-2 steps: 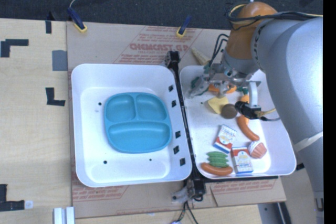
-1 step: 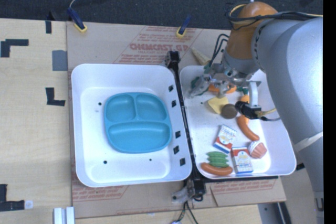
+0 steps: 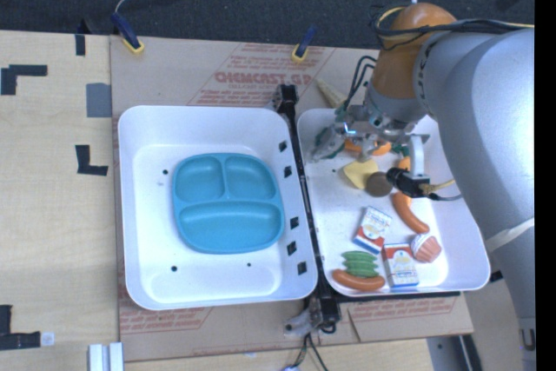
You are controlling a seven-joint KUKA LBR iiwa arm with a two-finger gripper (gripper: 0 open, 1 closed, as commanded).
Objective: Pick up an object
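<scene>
Nearest you, a sausage (image 3: pixel 357 280) lies lengthwise along the right bin's (image 3: pixel 465 267) near edge, while your gripper (image 3: pixel 365 135) hangs over the far end, just beyond the yellow wedge (image 3: pixel 358 174), its grip state unclear.

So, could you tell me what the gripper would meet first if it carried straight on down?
Probably the right bin's floor or the yellow wedge beside it; the gripper hangs over the bin's upper end, though depth is unclear.

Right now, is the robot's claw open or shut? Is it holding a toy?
Gripper: cannot tell; it sits low over the far end of the right bin, and no toy shows between its fingers.
</scene>
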